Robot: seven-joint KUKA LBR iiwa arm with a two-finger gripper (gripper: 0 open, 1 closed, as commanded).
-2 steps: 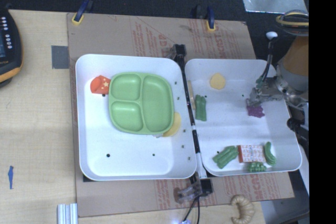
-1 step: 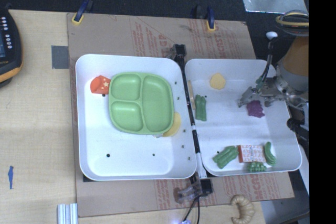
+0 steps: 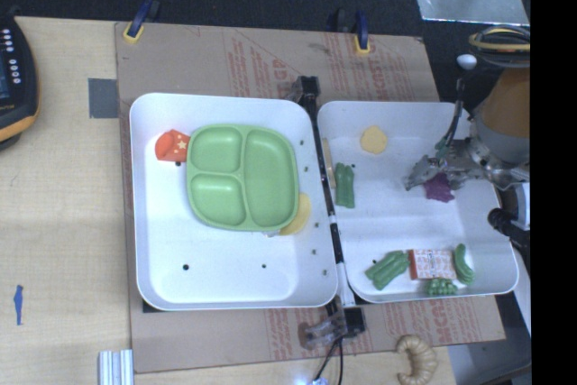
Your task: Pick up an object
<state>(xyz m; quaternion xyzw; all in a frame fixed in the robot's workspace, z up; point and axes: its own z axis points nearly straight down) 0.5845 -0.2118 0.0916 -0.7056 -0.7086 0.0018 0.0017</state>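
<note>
The purple object (image 3: 440,190), small and irregular, lies in the right bin (image 3: 397,234), toward its upper right part, and it looks like the piece the arm is going for. In the camera view, the end effector (image 3: 435,174) sits low over that spot, reaching in from the right, with its grey metal parts just above and touching or nearly touching the purple piece; whether the piece sits between them cannot be told, and the state of the end effector cannot be read from this angle.

Elsewhere in the right bin are a round yellow disc (image 3: 374,140) near the top, a green block (image 3: 344,186) by the left wall, and along the bottom a green ridged piece (image 3: 388,270), a red-and-white packet (image 3: 432,263) and a green pod shape (image 3: 463,263).

The left bin (image 3: 162,275) bears a green divided plate (image 3: 243,177), with a red piece (image 3: 170,145) at its upper left edge and a yellow piece (image 3: 298,216) peeking out at its lower right.

The step in hand seems to be the grasp itself. The next move would call for a firm close on the purple piece, then a straight lift clear of the bin wall.
</note>
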